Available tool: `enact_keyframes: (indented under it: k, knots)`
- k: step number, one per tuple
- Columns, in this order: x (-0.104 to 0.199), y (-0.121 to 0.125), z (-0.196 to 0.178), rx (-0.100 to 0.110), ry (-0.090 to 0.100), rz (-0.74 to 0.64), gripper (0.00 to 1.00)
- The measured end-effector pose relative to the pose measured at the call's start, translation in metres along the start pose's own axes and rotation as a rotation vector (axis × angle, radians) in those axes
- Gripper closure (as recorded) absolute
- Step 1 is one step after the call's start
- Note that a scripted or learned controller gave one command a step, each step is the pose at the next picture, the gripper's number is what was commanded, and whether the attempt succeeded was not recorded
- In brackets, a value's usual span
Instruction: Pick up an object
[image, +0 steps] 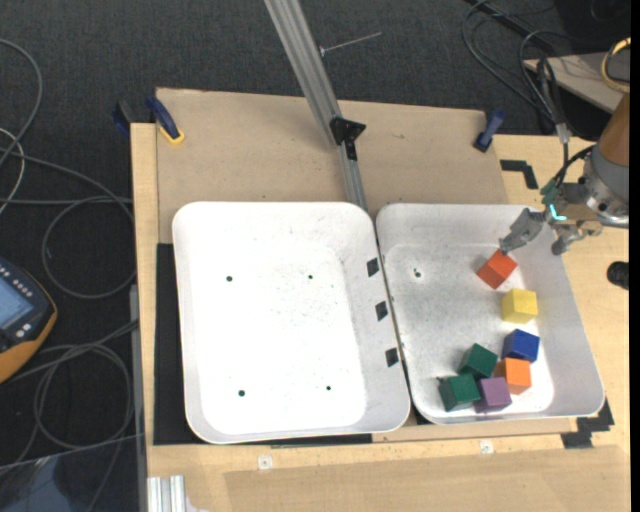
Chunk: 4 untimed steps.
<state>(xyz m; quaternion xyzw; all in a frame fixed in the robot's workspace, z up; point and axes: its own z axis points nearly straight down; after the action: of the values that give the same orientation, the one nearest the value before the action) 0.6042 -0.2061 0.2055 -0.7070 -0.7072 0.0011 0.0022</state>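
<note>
Looking from the near edge outward, I note a cluster at the right bin's (570, 330) near corner: two green blocks (470, 375), a purple block (494, 393), an orange block (517, 372) and a blue block (522, 345). A yellow block (519, 305) sits beyond them. Farther still lies the red block (496, 269), tilted, nearest the tool. The gripper (545, 233) hovers at the bin's far right, fingers spread, nothing between them. I judge the red block lies at about seven o'clock from the jaws, close by. The arm's upper part is cut off at the frame edge.
</note>
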Motion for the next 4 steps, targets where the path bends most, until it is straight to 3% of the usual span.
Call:
enact_keyframes:
  k: [1,3,4]
  knots:
    - [0.0,0.001,-0.003,-0.004,-0.002,-0.002,0.0]
    - [0.004,-0.01,0.105,0.002,0.0,0.0,0.0]
    - [0.004,-0.008,0.09,-0.007,-0.002,-0.001,1.0]
